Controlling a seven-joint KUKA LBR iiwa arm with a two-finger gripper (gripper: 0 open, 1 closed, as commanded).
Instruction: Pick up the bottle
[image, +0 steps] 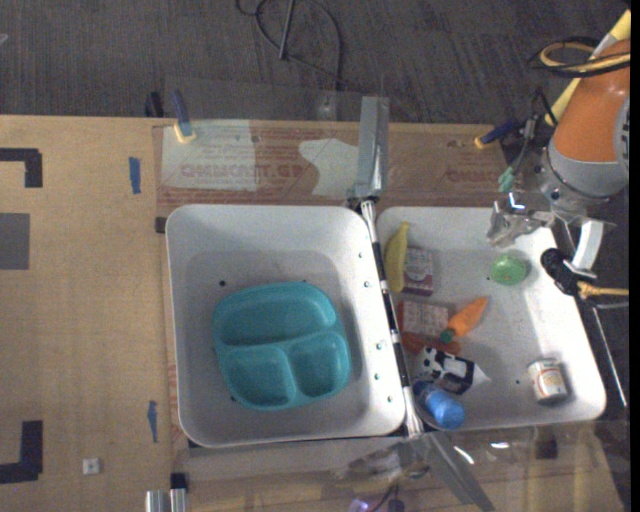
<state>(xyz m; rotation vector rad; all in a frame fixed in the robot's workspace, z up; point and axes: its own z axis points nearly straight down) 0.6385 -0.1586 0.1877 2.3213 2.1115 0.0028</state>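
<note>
In the camera view, two white bins sat side by side on the bench, and the arm (596, 120) came in from the upper right of the frame, its gripper (512, 226) hanging over the upper right part of the right bin (580, 345). The fingers pointed down and left toward a small green lid-like object (509, 269) just below them; whether they stood open or closed could not be told at this angle, and nothing showed between them. The bottle (441, 407) lay on its side at the lower left corner of the right bin, blue, tucked against the dividing wall, probably having rolled or been pushed into that low corner. Just above it lay a black-and-white toy (448, 368), touching or nearly so, then a carrot (466, 317), two small packets (418, 270) and a banana (397, 256) standing along the wall. A small can (547, 380) stood apart at the lower right. The left bin (195, 250) held a teal divided tray (283, 343) (no part of the job). The gripper was well apart from the bottle, so the pick looked not yet begun, and the crowding wall and toy would likely make the approach awkward.
</note>
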